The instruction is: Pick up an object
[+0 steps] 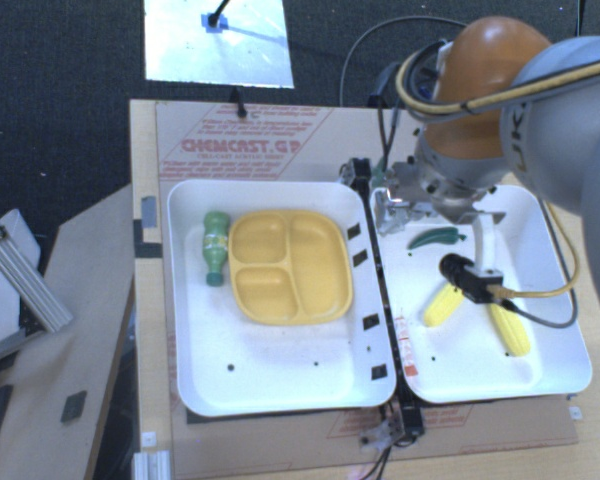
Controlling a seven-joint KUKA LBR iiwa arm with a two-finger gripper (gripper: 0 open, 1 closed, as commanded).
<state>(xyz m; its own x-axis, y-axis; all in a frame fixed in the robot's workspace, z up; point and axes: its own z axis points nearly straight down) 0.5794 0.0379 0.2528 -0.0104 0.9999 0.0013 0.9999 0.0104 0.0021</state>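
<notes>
The tool (430, 211) hung under the grey arm's wrist, over the far part of the right-hand shallow white bin (552, 286), and I could not tell whether it stood wide or narrow, since the wrist hid its working end. Nothing could be seen held in it, so by my judgement the pick was not yet made: closing on a thing and lifting it clear were both left to do.

Closest to the tool, just on its near side, lay one small curved green chilli pepper (436, 236) on the bin floor, likely the thing aimed at. Further towards the near rim lay two yellow corn cobs, one (441, 307) below the tool and the other (511, 331) off to the arm's side, apart from each other and from the pepper.

Across the divider, away from the arm, the second white bin (280, 363) held one yellow plastic plate with three compartments (288, 266), and just beyond that one small green plastic bottle (215, 248) lying beside it. Both bins, two in all, sat on the pale worktop (150, 268).
</notes>
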